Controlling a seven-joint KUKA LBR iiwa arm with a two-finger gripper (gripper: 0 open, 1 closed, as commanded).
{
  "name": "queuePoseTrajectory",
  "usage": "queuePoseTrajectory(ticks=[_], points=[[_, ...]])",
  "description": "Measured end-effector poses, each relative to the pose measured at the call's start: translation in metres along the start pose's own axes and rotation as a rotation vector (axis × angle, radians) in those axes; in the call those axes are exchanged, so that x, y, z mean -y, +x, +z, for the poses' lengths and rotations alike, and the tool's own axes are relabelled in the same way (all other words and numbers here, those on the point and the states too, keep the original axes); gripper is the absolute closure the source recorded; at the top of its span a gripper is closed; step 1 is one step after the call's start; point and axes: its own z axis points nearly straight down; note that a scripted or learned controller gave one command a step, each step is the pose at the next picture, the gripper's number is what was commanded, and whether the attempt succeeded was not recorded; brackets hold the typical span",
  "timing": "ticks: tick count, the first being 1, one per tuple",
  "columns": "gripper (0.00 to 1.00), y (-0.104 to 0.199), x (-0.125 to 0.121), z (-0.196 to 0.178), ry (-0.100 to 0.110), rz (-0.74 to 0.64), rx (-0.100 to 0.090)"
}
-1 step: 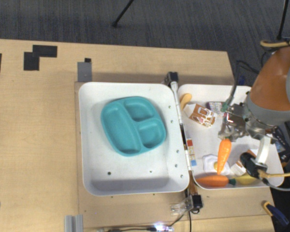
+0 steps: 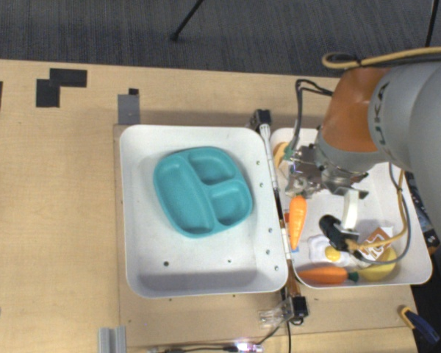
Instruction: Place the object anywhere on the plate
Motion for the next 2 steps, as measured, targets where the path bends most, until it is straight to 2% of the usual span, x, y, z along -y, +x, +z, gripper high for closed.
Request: queuePoseTrajectory(ticks=[1, 2], points=[[1.0, 0.076, -0.022, -0.002, -0.001, 0.034, -0.003], [1.0, 0.074, -0.023, -0.013, -0.003, 0.025, -0.001]])
